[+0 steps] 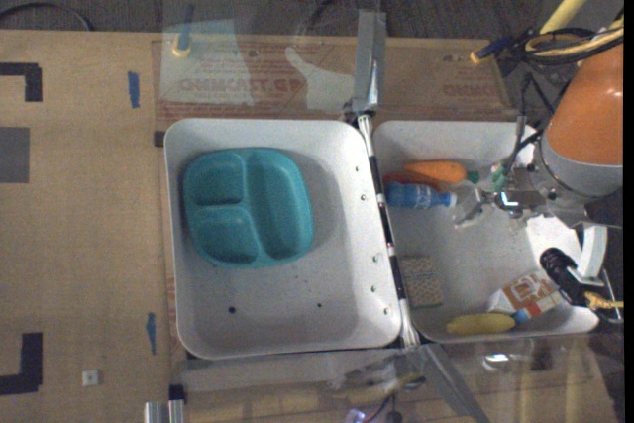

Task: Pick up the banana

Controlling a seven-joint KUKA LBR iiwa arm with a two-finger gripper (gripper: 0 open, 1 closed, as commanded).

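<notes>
The yellow banana (pixel 480 323) lies flat against the near wall of the right bin (pixel 466 258), near its front right corner. My gripper (pixel 477 204) hangs over the upper middle of that bin, well behind the banana and apart from it. It is just right of a blue bottle (pixel 421 197) and below an orange carrot (pixel 437 172). Nothing shows between gripper and banana but bare bin floor.
A small red and white carton (pixel 526 294) lies right beside the banana. A speckled pad (pixel 424 280) rests by the right bin's left wall. The left bin (pixel 297 307) holds a teal divided plate (pixel 248 205).
</notes>
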